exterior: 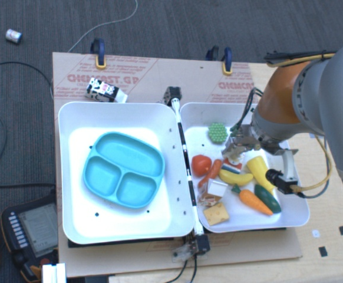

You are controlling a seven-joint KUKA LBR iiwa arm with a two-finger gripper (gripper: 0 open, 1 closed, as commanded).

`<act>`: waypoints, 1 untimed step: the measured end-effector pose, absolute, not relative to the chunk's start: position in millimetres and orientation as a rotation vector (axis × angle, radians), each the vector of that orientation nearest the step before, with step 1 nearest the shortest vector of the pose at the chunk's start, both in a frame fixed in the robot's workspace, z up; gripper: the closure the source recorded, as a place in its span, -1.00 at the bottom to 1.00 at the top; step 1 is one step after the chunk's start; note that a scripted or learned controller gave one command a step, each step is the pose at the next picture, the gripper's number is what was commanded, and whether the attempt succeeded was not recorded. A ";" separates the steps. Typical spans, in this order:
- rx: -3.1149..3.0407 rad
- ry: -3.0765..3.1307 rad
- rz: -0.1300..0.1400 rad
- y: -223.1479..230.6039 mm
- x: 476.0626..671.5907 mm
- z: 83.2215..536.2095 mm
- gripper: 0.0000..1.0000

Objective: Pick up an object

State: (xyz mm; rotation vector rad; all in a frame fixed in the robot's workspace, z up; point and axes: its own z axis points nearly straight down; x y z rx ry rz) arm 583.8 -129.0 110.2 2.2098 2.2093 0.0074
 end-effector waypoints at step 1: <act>2.210 2.210 0.008 -128.8 583.7 110.2 -1.00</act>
